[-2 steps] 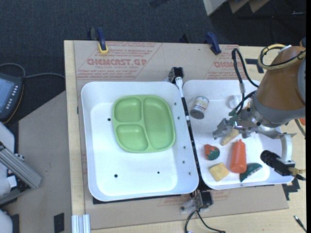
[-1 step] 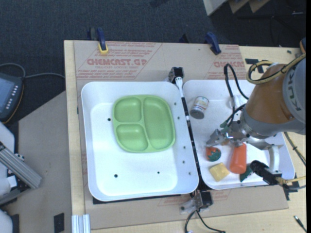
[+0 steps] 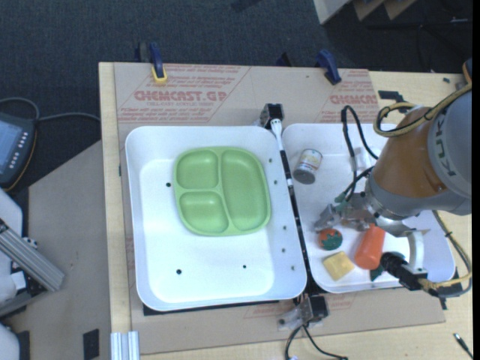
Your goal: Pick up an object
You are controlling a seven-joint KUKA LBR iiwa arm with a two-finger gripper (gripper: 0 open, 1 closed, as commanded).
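Hovering tool (image 3: 335, 217) above round red-green object (image 3: 329, 238).

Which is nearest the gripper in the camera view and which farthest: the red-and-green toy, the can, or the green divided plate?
From the gripper:
1. Red-and-green toy, right bin, just below it.
2. Can, right bin, toward the back.
3. Green divided plate, in the left bin.
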